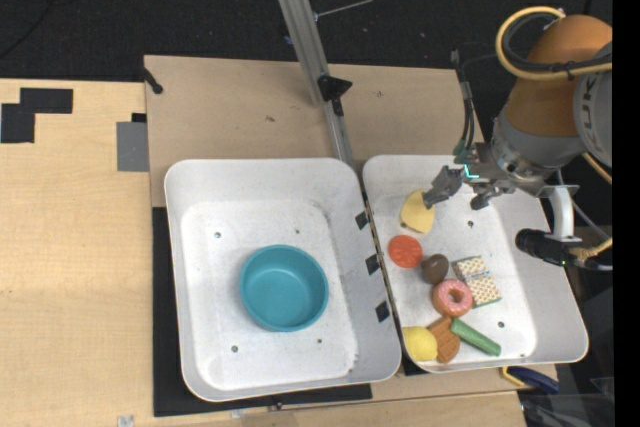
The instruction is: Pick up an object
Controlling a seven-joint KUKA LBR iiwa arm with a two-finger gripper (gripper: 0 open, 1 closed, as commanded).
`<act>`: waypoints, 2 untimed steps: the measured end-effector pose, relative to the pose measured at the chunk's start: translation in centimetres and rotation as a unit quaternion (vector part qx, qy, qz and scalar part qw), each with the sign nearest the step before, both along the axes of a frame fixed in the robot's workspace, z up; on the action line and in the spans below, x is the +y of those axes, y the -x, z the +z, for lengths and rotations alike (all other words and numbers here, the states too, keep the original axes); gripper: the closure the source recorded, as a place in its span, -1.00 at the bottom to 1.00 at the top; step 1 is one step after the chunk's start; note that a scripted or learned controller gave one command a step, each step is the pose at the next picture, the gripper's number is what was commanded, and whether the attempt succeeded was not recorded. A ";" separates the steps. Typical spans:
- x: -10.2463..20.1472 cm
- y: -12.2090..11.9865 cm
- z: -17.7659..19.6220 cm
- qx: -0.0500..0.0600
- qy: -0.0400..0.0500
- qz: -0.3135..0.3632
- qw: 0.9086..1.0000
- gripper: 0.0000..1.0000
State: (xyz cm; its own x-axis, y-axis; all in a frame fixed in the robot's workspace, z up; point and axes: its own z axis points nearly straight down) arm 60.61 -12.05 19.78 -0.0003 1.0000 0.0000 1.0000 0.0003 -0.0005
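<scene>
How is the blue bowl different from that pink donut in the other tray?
The teal-blue bowl is far bigger than the pink donut. The bowl sits alone in the left bin; the donut lies crowded among other toy foods in the right bin, touching a brown ball-shaped piece. The bowl is one plain colour and hollow; the donut is pink with a tan centre ring. Both are round seen from above, and both lie away from the gripper.

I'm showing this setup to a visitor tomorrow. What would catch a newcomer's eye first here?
Likely the teal bowl, alone in the left bin. Next, the cluster of small toy foods in the right bin: a red piece, a pink donut, a green stick. Then the gripper, fingers spread, above the right bin's far end near a pale yellow piece.
</scene>
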 end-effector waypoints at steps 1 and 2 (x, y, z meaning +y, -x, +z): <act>0.0 0.0 0.0 0.000 0.000 0.000 1.000 -1.00; 0.2 -0.1 -4.3 0.002 0.000 0.000 1.000 -1.00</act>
State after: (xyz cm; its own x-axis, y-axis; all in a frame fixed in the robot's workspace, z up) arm 60.67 -11.83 15.51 -0.0007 1.0000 0.0003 1.0000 0.0007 -0.0037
